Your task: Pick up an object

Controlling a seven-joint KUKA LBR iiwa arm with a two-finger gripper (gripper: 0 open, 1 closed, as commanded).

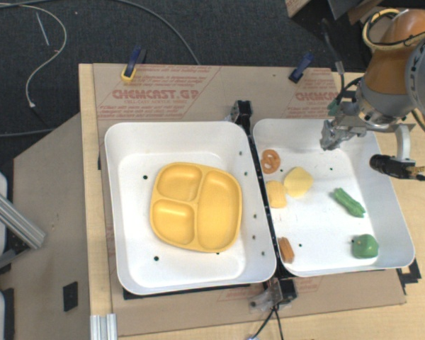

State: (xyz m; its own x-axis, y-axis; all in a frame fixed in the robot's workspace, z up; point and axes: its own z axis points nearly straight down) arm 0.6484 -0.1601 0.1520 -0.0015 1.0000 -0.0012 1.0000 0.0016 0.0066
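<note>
The gripper [331, 137] hangs over the right bin [386, 250] near its 12 o'clock edge, with nothing seen between its tips; whether it is parted or clenched I cannot tell. No object is chosen yet, so the step in hand looks like the approach.

Candidates lie across the bin: a pretzel [270, 161] at 10 o'clock, a pale yellow piece [298, 182] just beside an orange piece [276, 195] toward 9, a green bean pod [348, 202] near centre, a green pepper [365, 246] at 5, and a small sausage [285, 250] at 7. The left bin [127, 261] holds a yellow divided plate [196, 207].

Next, the arm likely needs to centre over one piece and descend; the yellow piece is nearest.
</note>
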